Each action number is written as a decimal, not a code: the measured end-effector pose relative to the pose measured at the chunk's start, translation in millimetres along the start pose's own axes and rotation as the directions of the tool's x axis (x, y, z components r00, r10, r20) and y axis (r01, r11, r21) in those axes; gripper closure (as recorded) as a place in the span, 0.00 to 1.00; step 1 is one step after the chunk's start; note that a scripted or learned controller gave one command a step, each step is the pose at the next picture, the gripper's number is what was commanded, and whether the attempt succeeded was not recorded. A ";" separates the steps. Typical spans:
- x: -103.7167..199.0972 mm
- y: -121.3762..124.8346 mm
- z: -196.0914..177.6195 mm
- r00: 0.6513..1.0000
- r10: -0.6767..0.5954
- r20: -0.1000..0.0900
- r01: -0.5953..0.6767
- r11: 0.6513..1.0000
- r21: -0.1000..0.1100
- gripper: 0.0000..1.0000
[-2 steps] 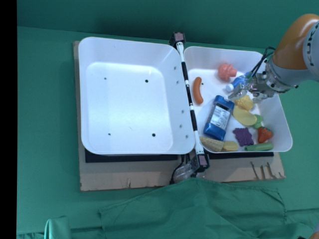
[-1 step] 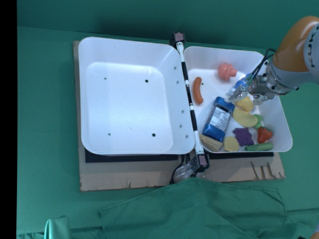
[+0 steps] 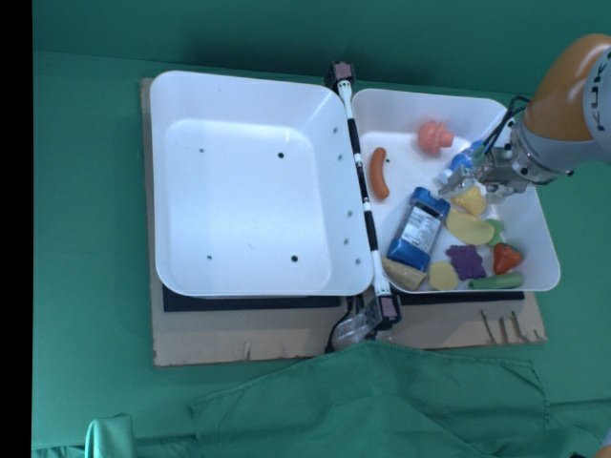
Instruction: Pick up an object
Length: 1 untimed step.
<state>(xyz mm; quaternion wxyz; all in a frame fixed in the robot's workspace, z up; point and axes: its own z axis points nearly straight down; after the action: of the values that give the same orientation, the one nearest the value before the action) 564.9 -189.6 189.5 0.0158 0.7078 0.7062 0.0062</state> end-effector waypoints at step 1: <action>-3.1 4.0 -17.3 1.000 0.004 0.006 -0.004 1.000 -0.017 1.00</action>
<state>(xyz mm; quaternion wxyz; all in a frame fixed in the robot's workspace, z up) 568.3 -192.4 207.0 0.0240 0.7090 0.7047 0.0102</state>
